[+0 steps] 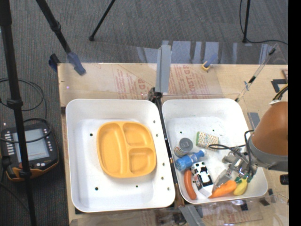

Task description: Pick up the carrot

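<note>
The carrot [224, 189] is orange with a green top and lies flat in the near right corner of the right bin [221, 108]. A small yellow piece [241, 187] rests against its right end. My gripper [236, 175] hangs just above the carrot's right half, open, with one finger [224, 176] coming down to the carrot's upper edge and the other over the green top. Nothing is held between the fingers. The grey arm with its orange band [275, 128] comes in from the right and hides the bin's right wall.
Left of the carrot lie a black and white toy car [203, 174], a red sausage [189, 184], a blue bottle [189, 160], a grey round tin [186, 144] and a patterned packet [207, 139]. The left bin [80, 126] holds a yellow divided plate [127, 149].
</note>
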